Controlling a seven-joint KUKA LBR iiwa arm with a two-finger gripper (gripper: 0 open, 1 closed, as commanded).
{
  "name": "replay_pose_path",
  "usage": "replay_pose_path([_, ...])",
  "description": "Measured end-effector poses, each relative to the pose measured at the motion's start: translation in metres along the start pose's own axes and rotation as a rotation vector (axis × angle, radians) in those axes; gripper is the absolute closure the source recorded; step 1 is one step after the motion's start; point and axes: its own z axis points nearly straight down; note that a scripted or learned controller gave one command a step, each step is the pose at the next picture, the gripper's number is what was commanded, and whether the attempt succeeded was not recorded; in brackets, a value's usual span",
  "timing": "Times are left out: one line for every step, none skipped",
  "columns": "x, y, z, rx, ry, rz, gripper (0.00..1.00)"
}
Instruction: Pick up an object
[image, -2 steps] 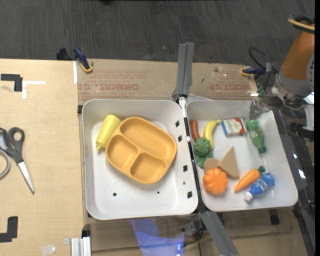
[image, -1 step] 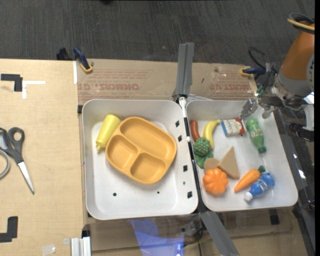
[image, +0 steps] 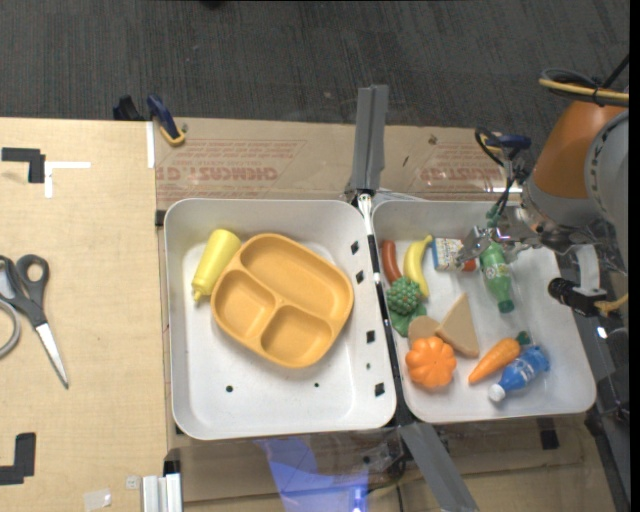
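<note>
Left bin (image: 190, 400): I see an orange divided tray (image: 282, 298), with a yellow bottle (image: 214, 262) touching its left edge. Right bin (image: 570, 390): my hand (image: 487, 240) sits at the upper end of a green bottle (image: 496, 276), which lies near the bin's back; whether it is clenched I cannot tell. Nearer the front lie a pumpkin (image: 431, 362), a carrot (image: 493, 360) and a blue bottle (image: 522, 372).

Scissors (image: 35, 310) (bench, left of bins)
</note>
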Motion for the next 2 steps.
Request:
replay_pose_path([-0.001, 0.002, -0.012, -0.006, -0.006, -0.003, 1.00])
replay_pose_path([0.064, 0.027, -0.136, 0.010, 0.003, 0.115, 1.00])
